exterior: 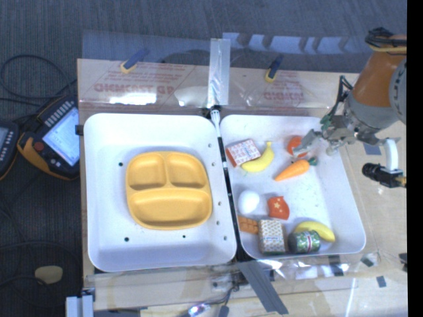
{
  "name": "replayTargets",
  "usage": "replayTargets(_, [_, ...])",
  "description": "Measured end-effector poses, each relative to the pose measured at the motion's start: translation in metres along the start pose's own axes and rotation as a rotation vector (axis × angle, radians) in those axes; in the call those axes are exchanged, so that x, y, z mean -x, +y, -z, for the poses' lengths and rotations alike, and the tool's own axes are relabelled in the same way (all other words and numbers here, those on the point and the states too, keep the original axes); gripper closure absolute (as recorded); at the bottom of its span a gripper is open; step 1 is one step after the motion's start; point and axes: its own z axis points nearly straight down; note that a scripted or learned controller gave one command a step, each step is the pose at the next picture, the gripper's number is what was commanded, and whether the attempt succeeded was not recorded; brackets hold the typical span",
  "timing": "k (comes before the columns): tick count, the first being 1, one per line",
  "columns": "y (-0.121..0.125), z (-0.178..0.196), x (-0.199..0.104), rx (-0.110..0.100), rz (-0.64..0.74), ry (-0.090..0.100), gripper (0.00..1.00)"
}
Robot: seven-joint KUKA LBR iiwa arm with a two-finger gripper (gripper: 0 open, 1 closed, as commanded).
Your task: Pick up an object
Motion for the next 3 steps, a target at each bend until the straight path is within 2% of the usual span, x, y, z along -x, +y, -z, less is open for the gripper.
replayTargets(1, [-0.003, -0.060, -0.024, 0.010, -0.198, 0.004, 0.00])
replayTargets(2, [-0.002, -0.053, -0.023, 0.012, -0.198, 0.001, 1.00])
replayTargets(3, [-0.002, -0.048, -0.024, 0.006, -0.196, 0.004, 1.00])
